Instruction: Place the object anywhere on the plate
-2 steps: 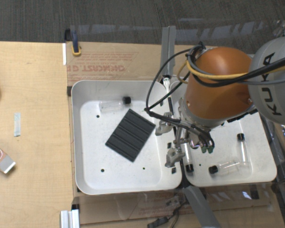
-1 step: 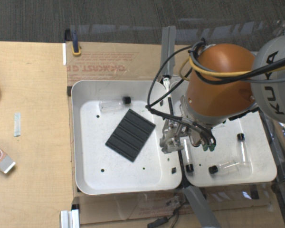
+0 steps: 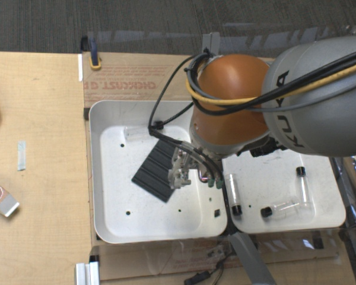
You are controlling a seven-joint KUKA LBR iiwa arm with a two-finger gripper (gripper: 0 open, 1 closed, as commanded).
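A dark ribbed flat slab (image 3: 155, 170) lies at a slant in the middle of the left bin (image 3: 107, 218). My gripper (image 3: 180, 174) hangs low over the left bin, right against the slab's right edge. The grey arm with its orange band (image 3: 234, 105) reaches in from the right and covers the bin's upper right part. Nothing shows held in the gripper. A small clear piece (image 3: 134, 133) lies near the bin's upper left.
The right bin (image 3: 320, 221) holds clear tubes with black caps: one (image 3: 233, 195) by its left wall, one (image 3: 301, 183) and one (image 3: 282, 208) further right. On the bench at left lie a grey strip (image 3: 21, 156) and a packet (image 3: 1, 198).
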